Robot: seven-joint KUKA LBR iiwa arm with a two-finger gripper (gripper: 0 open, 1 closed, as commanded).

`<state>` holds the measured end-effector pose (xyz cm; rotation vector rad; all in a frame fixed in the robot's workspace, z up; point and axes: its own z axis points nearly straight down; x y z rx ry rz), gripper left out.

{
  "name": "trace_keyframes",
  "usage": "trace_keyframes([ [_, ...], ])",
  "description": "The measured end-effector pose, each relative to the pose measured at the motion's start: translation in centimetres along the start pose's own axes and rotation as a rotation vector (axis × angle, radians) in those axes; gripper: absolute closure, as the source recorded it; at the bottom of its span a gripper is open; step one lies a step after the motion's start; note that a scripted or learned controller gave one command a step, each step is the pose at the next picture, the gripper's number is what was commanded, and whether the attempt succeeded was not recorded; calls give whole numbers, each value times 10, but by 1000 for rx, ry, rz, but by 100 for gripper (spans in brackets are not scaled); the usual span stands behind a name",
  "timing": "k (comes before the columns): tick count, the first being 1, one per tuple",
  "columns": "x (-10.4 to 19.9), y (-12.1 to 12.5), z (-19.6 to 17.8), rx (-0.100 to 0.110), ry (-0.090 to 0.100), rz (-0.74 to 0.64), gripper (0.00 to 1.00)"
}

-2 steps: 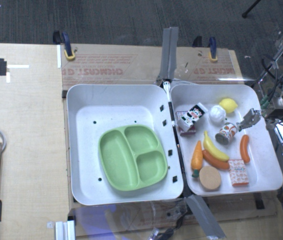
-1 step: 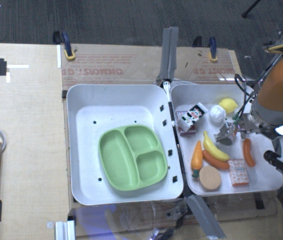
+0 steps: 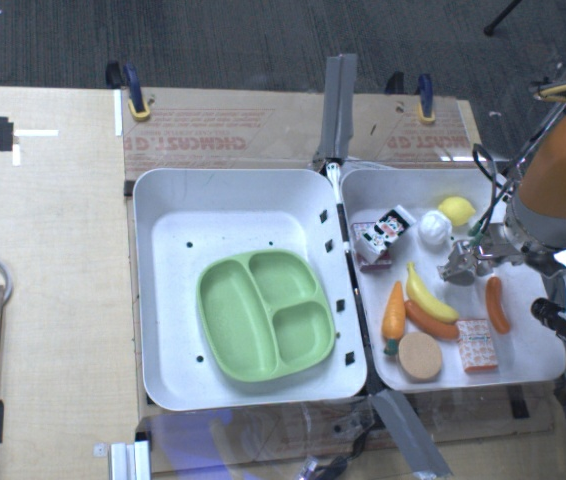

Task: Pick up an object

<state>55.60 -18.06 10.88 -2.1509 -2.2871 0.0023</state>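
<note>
The robot's jaws (image 3: 460,266), their state impossible to tell, hover in the right bin (image 3: 553,368) just beside a banana (image 3: 428,296) among toy foods; 1 descent onto a chosen item likely comes next.

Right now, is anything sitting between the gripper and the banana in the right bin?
Nothing visible does. The gripper hangs in the right bin just right of the banana, with bare bin floor between them. The white ball lies above that gap and the sausage lies on the gripper's other side.
</note>
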Motion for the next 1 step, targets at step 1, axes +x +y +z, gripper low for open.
trace_keyframes([
  [1, 30, 37, -103, -2, -2, 20, 100],
])
